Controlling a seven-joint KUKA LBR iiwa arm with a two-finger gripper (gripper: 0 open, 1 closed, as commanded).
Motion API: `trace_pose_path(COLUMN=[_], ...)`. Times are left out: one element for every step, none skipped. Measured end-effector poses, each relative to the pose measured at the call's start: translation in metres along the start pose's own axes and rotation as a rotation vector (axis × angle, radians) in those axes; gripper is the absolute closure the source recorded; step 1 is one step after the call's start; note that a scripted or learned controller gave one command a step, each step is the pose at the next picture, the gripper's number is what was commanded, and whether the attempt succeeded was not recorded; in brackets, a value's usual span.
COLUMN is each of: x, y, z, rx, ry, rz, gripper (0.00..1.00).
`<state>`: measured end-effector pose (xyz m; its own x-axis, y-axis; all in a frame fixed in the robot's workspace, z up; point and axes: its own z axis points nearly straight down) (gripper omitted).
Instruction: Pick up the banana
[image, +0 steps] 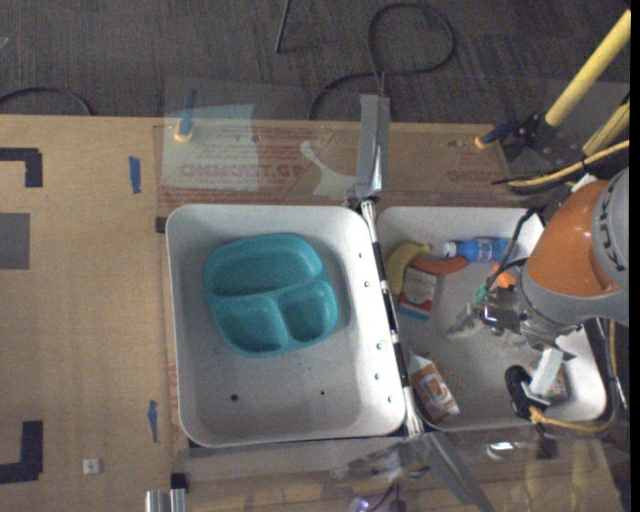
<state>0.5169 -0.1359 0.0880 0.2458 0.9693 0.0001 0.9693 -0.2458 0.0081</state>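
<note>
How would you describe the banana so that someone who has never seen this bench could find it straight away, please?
Look at the right-hand white bin, the one the arm reaches into. The banana lies at that bin's far left corner, against the divider between the bins, partly under a red and white box. It is the only plain yellow, curved item there; the nearby bottle is blue and white.

— Any room in the right bin (590, 400)?
— Tight: the banana (399, 264) is wedged against its left wall, a carton (420, 287) touching it, a bottle (478, 248) just beside.
— Elsewhere?
— Bare floor mid-bin.
</note>
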Motion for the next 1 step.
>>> trace_pose_path(x=[0.0], y=[0.0], z=[0.0], rx=[0.0], ry=[0.0], rz=[0.0], gripper=[0.0])
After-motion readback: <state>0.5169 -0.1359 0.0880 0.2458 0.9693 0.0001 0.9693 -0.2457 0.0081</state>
